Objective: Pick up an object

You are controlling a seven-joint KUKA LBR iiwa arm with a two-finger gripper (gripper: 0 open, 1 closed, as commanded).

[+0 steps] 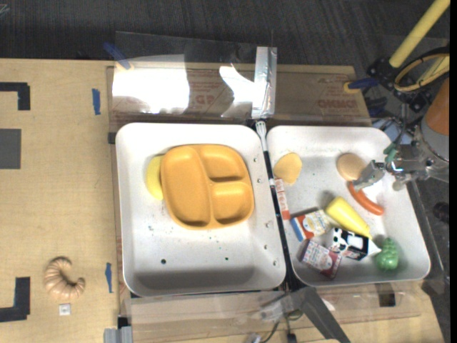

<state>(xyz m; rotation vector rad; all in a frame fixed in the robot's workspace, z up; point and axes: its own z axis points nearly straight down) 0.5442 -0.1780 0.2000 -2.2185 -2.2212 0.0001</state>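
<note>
In the camera view, the hand (373, 175) is seen low over the right bin (418, 263), beside a tan bun-like piece (350, 166) and just above an orange carrot-shaped toy (366, 199). Whether it is spread or pressed together cannot be told. The carrot is judged light, stiff and smooth, best pinched across its slim middle. A yellow divided tray (207, 184) is seen in the left bin (136, 263).

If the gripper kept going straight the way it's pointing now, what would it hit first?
Probably the orange carrot-shaped toy: the gripper angles down and left in the right white bin, its tip just above that toy and beside the tan rounded piece. Depth is uncertain from this one view.
</note>
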